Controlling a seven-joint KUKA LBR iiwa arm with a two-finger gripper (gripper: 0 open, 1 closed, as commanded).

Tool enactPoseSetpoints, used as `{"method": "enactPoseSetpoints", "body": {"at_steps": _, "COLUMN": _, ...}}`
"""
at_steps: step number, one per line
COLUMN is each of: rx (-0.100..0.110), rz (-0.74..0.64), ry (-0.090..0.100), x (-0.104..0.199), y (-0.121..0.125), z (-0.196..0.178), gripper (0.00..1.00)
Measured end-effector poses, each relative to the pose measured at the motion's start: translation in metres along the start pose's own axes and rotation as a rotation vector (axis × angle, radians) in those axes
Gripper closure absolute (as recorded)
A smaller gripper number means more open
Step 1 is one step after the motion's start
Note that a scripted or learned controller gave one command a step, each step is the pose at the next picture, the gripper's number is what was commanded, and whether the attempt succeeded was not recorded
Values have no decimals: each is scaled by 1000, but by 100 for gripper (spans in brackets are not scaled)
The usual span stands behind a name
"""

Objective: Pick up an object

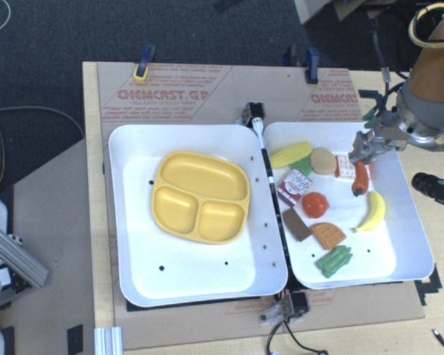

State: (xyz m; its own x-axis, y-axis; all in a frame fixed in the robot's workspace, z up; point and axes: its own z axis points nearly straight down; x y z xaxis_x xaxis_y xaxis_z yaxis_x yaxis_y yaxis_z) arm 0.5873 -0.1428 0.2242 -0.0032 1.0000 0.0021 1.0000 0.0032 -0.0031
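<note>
My gripper (pixel 367 152) hangs over the back right part of the right bin (pixel 407 261). Directly under it is a red chili-like piece (pixel 361 178), whose top end reaches up to the gripper; I cannot tell whether it is gripped or lying on the bin floor. Beside it lie a red-and-white packet (pixel 344 166), a beige round bun (pixel 323 160) and a yellow corn cob (pixel 291 154). Nearer the front are a tomato (pixel 315 204), a banana (pixel 373 211), a brown bar (pixel 297 224), a waffle piece (pixel 328 234) and a green vegetable (pixel 333 260).
The left bin (pixel 133 250) holds a yellow three-compartment plate (pixel 200 197). A small colourful packet (pixel 294 183) lies near the divider between the bins. The arm comes in from the upper right. Clamps (pixel 141 63) sit on the board's back edge.
</note>
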Motion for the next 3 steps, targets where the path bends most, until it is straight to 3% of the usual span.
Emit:
{"method": "enactPoseSetpoints", "body": {"at_steps": 2, "rx": 2, "rz": 0, "ry": 1, "x": 91, "y": -50, "z": 10, "gripper": 100}}
{"method": "enactPoseSetpoints", "body": {"at_steps": 3, "rx": 0, "rz": 4, "ry": -1, "x": 94, "y": -63, "z": 8, "gripper": 100}}
